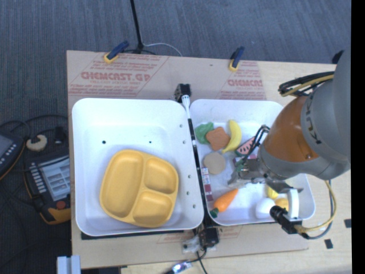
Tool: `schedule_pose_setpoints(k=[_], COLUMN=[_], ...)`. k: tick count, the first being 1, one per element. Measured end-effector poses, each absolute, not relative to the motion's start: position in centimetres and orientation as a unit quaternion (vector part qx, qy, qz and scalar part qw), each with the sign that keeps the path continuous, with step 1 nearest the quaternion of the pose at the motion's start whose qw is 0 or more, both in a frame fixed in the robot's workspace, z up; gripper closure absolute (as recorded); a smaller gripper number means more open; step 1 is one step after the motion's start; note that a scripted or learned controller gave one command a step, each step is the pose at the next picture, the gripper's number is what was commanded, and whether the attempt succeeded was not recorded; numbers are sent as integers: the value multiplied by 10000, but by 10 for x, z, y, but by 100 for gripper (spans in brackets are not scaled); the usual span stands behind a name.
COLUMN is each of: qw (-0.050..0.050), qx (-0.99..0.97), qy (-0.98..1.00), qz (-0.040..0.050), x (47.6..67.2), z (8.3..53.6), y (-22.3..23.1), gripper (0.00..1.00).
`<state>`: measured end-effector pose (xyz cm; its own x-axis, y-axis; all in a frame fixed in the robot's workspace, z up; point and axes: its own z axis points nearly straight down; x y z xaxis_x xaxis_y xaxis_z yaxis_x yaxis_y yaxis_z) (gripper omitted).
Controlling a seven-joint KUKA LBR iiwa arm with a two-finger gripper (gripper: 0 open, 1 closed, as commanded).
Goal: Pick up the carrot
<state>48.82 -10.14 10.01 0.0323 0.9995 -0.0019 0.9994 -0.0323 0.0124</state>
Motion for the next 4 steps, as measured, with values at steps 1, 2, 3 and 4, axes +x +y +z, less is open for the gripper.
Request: schedule_pose_setpoints(k=[1, 2, 3, 4], qw=[41, 72, 83, 70], qx=[7185, 6212, 6207, 6204], qy=[6955, 7837, 7840, 7842], qz=[30, 10, 20, 9], x=[488, 487, 489, 488], z=[99, 90, 101, 108], y=[-101, -98, -98, -97], gripper=[0, 0, 100, 100])
